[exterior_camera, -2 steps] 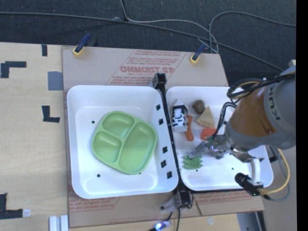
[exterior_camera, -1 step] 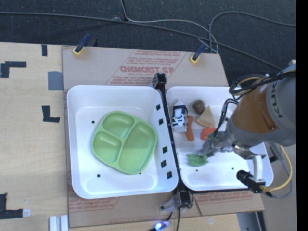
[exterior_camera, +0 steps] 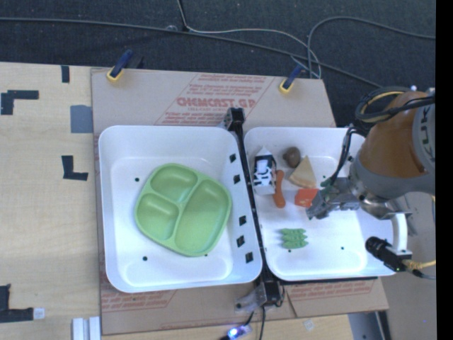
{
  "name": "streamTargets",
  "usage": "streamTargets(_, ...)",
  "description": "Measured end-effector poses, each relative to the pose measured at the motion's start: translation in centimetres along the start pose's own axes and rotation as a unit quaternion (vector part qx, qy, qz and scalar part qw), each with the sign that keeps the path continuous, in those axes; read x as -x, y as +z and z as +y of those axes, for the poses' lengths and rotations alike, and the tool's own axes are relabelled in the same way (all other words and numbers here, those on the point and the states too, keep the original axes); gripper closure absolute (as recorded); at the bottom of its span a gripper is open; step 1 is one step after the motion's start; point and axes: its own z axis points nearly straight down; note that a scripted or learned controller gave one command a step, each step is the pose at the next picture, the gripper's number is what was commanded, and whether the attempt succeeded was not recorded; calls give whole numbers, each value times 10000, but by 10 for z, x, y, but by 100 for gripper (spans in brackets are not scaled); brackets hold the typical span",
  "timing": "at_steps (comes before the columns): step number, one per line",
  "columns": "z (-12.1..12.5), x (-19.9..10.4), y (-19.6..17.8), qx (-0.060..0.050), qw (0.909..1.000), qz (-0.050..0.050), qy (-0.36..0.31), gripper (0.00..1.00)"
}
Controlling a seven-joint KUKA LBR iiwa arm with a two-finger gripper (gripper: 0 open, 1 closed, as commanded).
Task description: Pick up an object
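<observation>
Approach step: gripper (exterior_camera: 316, 207), finger spread cannot be told, hovers beside the red piece (exterior_camera: 305, 197) in the right bin (exterior_camera: 354, 264), tan wedge (exterior_camera: 303, 172) at 12 o'clock; next, descend squarely

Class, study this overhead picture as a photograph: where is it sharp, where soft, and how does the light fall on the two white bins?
Camera view: even, soft light; the left bin and right bin read bright white with faint shadows; the green tray is fairly sharp; the gripper and the small items beside it look soft and blurred; the cardboard's red print stays partly legible.
</observation>
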Motion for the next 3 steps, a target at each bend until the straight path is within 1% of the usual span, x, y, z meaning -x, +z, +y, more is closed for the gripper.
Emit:
streamTargets(1, 2, 0, -53, 0, 10000, 0, -1, 100)
streamTargets(2, 1, 0, -42, -36, 10000, 0, 8, 100)
streamTargets(3, 30, -55, -38, -28, 10000, 15, -28, 100)
